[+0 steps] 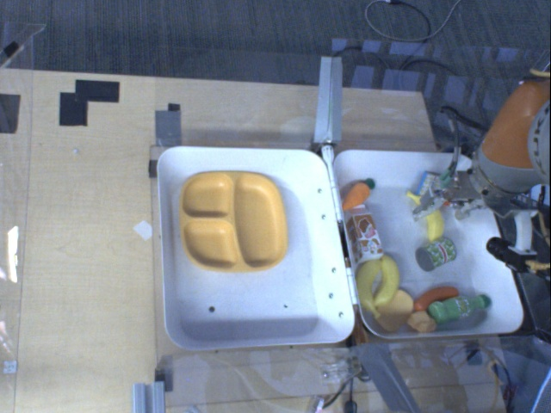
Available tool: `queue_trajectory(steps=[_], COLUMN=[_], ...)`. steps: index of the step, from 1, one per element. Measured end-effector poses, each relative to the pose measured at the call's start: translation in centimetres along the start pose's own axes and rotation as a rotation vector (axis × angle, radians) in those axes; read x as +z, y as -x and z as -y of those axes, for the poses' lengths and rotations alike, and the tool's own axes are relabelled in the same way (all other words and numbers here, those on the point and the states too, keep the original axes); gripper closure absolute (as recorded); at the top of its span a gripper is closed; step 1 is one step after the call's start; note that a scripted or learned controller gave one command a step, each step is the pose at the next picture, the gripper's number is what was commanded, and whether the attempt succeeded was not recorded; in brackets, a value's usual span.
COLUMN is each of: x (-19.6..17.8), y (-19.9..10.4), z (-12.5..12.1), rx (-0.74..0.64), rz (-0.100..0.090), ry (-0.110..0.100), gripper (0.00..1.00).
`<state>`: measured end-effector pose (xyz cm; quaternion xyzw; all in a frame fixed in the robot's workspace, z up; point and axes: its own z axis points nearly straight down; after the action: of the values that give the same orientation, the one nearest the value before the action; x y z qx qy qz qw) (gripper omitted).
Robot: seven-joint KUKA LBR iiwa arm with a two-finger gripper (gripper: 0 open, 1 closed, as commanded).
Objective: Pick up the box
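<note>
A: What does the arrangement show, and why are things set as they are?

B: Two shallow white bins sit side by side on the wooden tabletop (pixel 86 231). The left white bin (pixel 250 317) carries a yellow three-compartment plastic tray (pixel 232 219), probably a target for sorted items. The right white bin (pixel 508 308) is the stock: a small orange toy carrot (pixel 356 194) at the far left corner, a yellow toy banana (pixel 379 282) and brown toy pieces (pixel 405 312) near the front, a red toy sausage (pixel 435 296), a green plastic bottle (pixel 456 308) lying on its side, and a small green-labelled tin can (pixel 436 253).

A: Where is the box?

B: The small rectangular carton box with a red and white printed label (pixel 366 235) lies flat along the left wall of the right bin, between the carrot and the banana, touching or nearly touching the banana.

A: And the gripper?

B: The grey two-finger gripper (pixel 435 198) hangs over the far middle of the right bin, above a small yellow toy object (pixel 434 224). Whether its jaws are open or closed cannot be told, nor whether they hold anything. The box lies to the left of the jaws and somewhat nearer, clearly apart from them; the pick appears not yet begun.
</note>
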<state>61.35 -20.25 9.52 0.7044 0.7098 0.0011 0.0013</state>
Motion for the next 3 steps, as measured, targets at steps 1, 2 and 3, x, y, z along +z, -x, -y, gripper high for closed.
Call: queue_trajectory(steps=[1, 2, 3], x=[1.0, -6.1, -3.7], y=[-0.3, -0.3, -0.5], z=[-5.6, -5.7, -5.6], rx=[0.085, 0.177, 0.171], rz=[-0.008, 0.001, 0.001], ry=[-0.010, 0.000, -0.002], gripper=[0.00, 0.00, 0.00])
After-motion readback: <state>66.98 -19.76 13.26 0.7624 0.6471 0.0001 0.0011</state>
